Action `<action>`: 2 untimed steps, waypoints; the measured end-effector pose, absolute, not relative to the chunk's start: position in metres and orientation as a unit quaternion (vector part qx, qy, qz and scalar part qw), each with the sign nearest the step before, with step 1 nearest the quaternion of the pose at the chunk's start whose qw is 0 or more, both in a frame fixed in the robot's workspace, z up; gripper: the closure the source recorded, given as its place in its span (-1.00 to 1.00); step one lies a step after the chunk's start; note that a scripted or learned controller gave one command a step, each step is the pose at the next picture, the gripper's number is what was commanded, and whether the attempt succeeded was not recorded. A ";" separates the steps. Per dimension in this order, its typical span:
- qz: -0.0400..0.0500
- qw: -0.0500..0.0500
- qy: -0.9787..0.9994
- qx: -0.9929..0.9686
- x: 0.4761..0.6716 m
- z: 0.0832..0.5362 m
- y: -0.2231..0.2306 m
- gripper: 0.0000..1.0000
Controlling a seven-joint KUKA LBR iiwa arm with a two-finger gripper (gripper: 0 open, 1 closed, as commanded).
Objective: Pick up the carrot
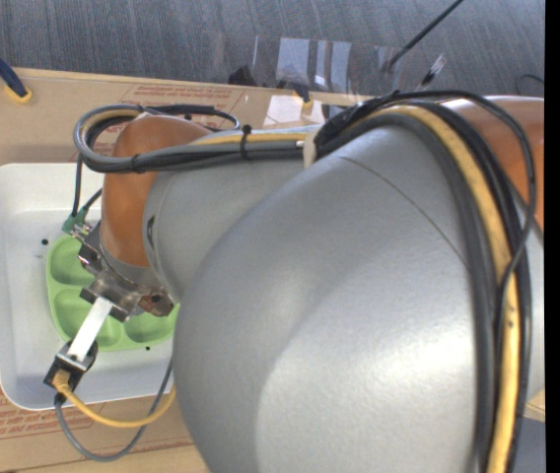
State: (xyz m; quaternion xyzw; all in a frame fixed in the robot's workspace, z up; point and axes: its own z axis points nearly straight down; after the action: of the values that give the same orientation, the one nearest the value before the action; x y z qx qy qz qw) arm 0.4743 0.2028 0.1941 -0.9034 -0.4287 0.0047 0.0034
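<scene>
Left white bin (14, 264) on the bench (53, 92), holding a green moulded tray (63, 274) with rounded hollows. Grey arm (359, 294) reaching in over the tray, covering the tray's right part and most of the ground to the right of it. Orange band (127, 195) directly above the tray; wrist pointed down, with the gripper (127, 304) low over the tray, at or just above its hollows. Whether open or shut: cannot tell, wrist and bracket in the way. White strip (88, 333) angled out from the wrist across the tray's near edge, yellow cable (112, 417) looping just beyond that edge. Carrot: hidden, place cannot be told; likely under the wrist at the tray or somewhere behind the arm. Judgement on progress: approach made, wrist down at grasp height over the tray. No sign of a hold, nothing lifted. Left to do, by this reading: confirm a grip on the carrot, then raise it clear of the tray.
</scene>
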 end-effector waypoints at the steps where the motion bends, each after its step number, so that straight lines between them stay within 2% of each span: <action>1: 0.009 0.002 -0.437 -0.899 0.472 0.137 0.219 1.00; 2: 0.002 0.002 -0.264 -0.965 0.476 0.093 0.218 1.00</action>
State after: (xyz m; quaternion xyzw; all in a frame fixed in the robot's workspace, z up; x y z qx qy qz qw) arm 0.4765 0.2182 0.0931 -0.9646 -0.2637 0.0023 0.0022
